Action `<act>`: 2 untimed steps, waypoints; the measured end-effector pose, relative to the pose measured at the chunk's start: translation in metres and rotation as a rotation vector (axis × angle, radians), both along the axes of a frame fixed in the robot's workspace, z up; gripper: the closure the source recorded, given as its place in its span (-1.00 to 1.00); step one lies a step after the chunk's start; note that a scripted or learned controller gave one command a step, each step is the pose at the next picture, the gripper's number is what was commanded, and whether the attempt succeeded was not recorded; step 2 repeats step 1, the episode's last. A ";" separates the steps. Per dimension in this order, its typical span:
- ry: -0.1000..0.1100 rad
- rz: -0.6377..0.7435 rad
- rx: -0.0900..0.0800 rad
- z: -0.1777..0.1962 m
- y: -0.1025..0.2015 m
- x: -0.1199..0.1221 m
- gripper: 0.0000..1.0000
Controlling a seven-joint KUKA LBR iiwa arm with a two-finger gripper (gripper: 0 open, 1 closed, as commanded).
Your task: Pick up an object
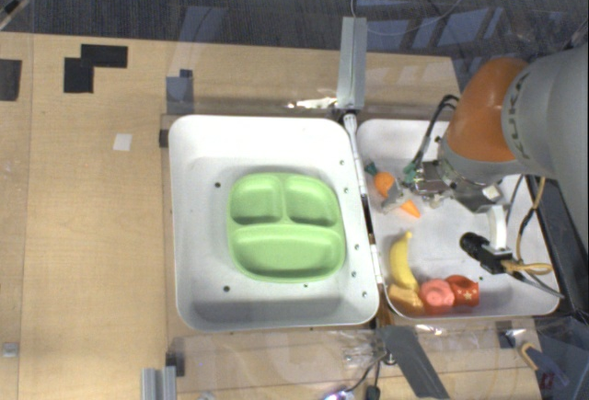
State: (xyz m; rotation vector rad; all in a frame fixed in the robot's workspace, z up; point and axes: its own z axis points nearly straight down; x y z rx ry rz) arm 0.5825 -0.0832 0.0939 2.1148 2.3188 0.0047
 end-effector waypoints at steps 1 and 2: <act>-0.003 0.001 0.000 0.009 0.001 0.002 1.00; -0.003 0.001 0.000 0.009 0.001 0.002 1.00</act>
